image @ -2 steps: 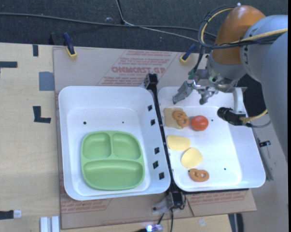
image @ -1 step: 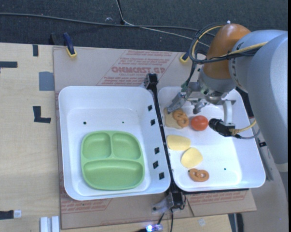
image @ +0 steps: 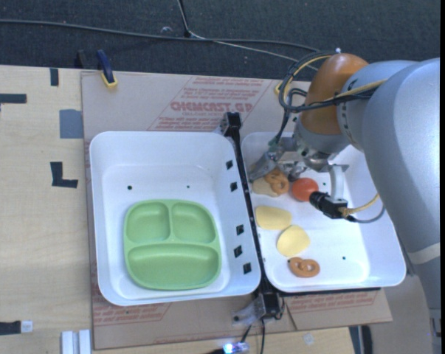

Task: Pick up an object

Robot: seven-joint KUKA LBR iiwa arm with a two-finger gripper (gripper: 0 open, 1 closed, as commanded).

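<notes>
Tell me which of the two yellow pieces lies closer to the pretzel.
The rounder yellow piece, lying just above the pretzel; the longer one lies farther up.

A pale wooden bench seen from above, with dark carpet beyond its far edge.
The bench top (image: 30,220) carries dark tape marks (image: 60,174) and a cardboard sheet (image: 192,102) printed in red. Black cables (image: 181,9) trail across the dark floor (image: 74,6).

A green divided plate (image: 172,243) lies in the bin (image: 104,198) well left of the fingers. Under both bins sits a printed cardboard sheet (image: 200,105) on the wooden worktop (image: 30,220), with a blue-handled clamp (image: 106,70) far off to their upper left.
</notes>
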